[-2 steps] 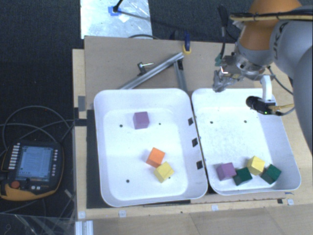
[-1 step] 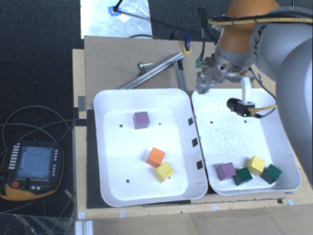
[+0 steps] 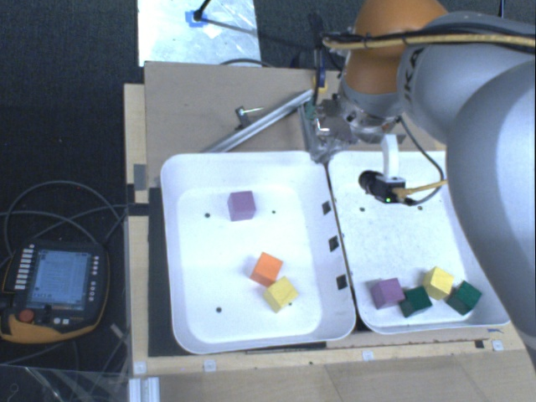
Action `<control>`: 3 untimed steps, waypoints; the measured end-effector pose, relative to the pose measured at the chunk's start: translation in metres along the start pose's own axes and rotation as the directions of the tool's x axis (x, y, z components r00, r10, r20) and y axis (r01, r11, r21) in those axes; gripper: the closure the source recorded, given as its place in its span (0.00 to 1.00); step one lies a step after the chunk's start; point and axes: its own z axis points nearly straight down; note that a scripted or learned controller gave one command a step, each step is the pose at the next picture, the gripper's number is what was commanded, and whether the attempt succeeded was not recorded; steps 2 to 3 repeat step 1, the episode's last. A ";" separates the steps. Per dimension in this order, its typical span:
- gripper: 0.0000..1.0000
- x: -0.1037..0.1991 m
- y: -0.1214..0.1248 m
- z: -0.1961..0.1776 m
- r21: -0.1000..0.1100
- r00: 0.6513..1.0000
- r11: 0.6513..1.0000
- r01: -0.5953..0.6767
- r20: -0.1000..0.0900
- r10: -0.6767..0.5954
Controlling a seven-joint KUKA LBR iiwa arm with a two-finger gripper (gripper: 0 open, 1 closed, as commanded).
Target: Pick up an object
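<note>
End effector [image 3: 322, 145] over far rim between bins, finger state unclear; purple cube [image 3: 241, 205] well apart.

Bench [image 3: 138, 224] carries two white bins side by side: left bin [image 3: 180, 224] and right bin [image 3: 419, 233], rims touching approx. mid-bench. Brown board [image 3: 193, 99], prob. cardboard, lies at far edge.

So the big grey KUKA arm [image 3: 481, 132] comes in from the right and fills that whole side of the shot. Just behind the hand sits the rounded orange band [image 3: 389, 36], with a yellow-and-black cable running across its top. The metal two-finger hand [image 3: 321, 145] hangs below and left of that band, pointing down. Can't make out how it's set.
</note>
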 end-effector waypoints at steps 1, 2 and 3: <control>1.00 0.045 -0.004 -0.009 -0.001 1.000 1.000 0.000 0.000 0.000; 1.00 0.045 -0.004 -0.009 -0.001 1.000 1.000 0.000 0.000 0.000; 1.00 0.045 -0.004 -0.009 -0.001 1.000 1.000 0.000 0.000 0.000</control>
